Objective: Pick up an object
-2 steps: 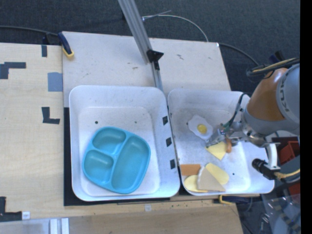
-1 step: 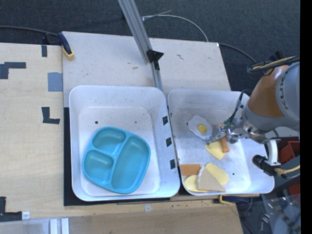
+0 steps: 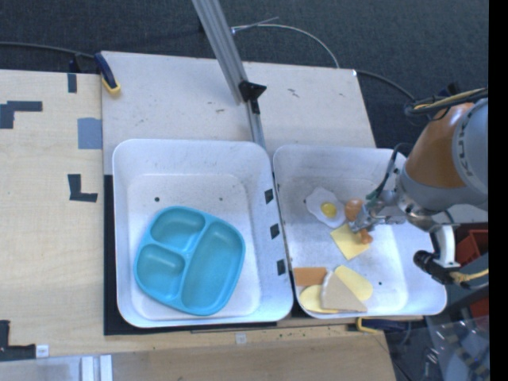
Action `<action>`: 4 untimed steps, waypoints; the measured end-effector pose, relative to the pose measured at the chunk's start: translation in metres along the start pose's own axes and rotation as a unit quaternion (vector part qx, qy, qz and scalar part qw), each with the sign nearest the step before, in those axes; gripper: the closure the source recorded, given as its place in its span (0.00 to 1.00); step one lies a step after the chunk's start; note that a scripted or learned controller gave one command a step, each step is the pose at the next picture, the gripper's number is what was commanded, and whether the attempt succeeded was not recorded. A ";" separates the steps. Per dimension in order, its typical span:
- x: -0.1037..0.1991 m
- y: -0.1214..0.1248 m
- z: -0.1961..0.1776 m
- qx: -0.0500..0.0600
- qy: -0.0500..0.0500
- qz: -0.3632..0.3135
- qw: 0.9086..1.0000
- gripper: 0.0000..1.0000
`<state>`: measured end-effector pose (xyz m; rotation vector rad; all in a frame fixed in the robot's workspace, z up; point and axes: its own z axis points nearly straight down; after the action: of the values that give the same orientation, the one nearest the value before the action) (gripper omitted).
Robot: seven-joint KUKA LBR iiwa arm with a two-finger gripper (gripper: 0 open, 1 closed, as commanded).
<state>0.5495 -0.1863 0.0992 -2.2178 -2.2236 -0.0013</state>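
Toy food at the right bin's (image 3: 413, 304) front edge: a tan wedge (image 3: 343, 294), an orange block (image 3: 309, 276). Farther in lie a yellow slice (image 3: 349, 243) and a fried egg (image 3: 325, 209). Whether the claw (image 3: 363, 222), down over the slice, grips anything I cannot tell. A blue divided plate (image 3: 190, 259) sits in the left bin (image 3: 127, 161).

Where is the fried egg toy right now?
The fried egg toy lies in the right bin, upper middle, just left of the pincer and above the yellow cheese slice.
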 end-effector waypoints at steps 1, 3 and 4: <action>0.000 0.000 0.001 0.000 0.000 0.000 1.000 0.00; 0.000 0.000 -0.009 0.001 0.000 0.000 1.000 0.00; 0.001 -0.001 -0.018 0.002 0.001 0.000 1.000 1.00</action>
<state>0.5490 -0.1855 0.1173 -2.2146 -2.2224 0.0005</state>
